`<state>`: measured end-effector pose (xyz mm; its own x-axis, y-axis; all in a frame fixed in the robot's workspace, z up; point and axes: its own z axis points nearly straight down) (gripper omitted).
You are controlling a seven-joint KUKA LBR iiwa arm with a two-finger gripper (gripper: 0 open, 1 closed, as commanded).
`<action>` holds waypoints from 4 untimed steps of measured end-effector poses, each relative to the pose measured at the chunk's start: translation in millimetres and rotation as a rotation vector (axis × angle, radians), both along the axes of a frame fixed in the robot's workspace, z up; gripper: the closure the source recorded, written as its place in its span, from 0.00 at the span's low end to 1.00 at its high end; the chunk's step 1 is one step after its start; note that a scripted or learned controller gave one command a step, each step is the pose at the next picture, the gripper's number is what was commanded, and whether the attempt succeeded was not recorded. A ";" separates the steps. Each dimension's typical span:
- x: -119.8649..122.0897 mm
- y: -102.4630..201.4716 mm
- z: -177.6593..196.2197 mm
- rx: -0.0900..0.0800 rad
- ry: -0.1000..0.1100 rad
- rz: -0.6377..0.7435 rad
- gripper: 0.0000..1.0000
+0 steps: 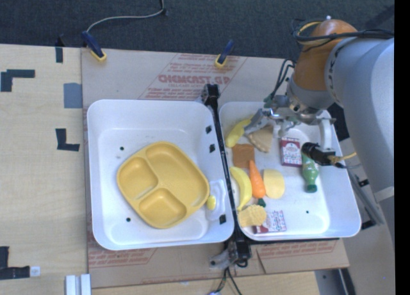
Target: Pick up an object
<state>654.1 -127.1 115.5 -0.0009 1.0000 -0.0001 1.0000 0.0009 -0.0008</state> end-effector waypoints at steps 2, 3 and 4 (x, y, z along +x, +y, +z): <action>14.9 -22.8 93.6 -0.002 -0.004 0.000 0.00; -46.6 -23.5 45.1 0.000 0.002 0.000 0.00; -29.4 -68.6 -16.3 -0.003 -0.005 -0.002 0.00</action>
<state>624.6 -195.6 99.2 0.0009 1.0000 -0.0027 1.0000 -0.0009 0.0044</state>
